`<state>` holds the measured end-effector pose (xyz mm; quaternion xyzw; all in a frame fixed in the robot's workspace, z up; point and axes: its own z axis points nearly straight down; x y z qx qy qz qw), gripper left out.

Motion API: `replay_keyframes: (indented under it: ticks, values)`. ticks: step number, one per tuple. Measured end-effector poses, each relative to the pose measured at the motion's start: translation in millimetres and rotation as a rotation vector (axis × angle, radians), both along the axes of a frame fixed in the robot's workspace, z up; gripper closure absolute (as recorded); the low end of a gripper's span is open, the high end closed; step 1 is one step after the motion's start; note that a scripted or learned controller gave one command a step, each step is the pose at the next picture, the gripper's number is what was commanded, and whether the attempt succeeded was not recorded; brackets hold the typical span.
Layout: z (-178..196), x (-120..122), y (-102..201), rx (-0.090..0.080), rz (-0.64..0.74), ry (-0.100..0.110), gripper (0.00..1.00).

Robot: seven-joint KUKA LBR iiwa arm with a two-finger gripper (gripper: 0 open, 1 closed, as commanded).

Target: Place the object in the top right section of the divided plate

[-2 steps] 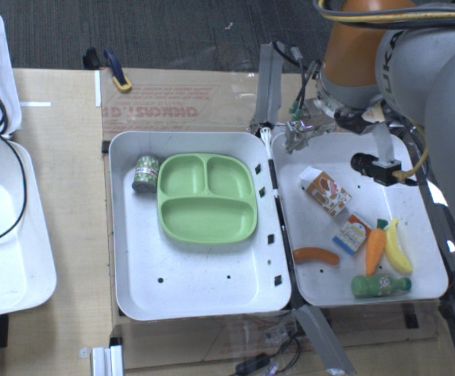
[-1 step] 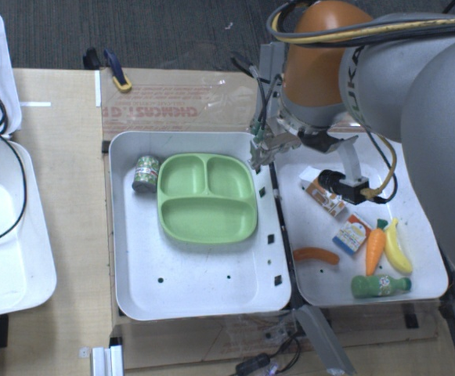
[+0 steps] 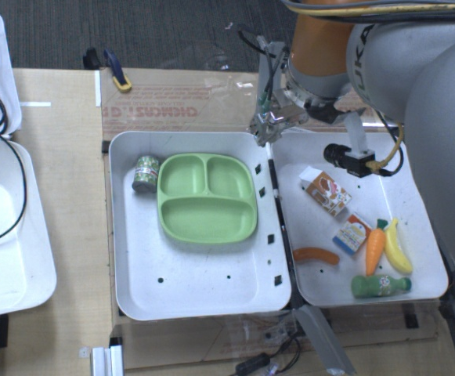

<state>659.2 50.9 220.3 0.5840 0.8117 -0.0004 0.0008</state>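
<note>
While the green divided plate (image 3: pixel 207 198) lies bare in the left bin (image 3: pixel 133 272), the gripper (image 3: pixel 263 128) hovers above the bins' shared rim, its grip unreadable.

The arm (image 3: pixel 384 61) is cut off by the top and right edges, and its bulk hides the right bin's (image 3: pixel 427 210) far right corner. The end effector (image 3: pixel 263 128) is small and dark, so its finger gap cannot be read. The can's (image 3: pixel 145 173) label is too small to read. The carton's (image 3: pixel 326 191) print is blurred.
</note>
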Motion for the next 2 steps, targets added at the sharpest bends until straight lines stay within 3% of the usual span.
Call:
replay_keyframes:
  ticks: [1, 2]
  values:
    - [-40.9, -70.2, 54.2, 0.000, -0.032, 0.004, 1.00]
    - [23.3, -37.1, 38.4, -0.001, -0.153, 0.002, 1.00]
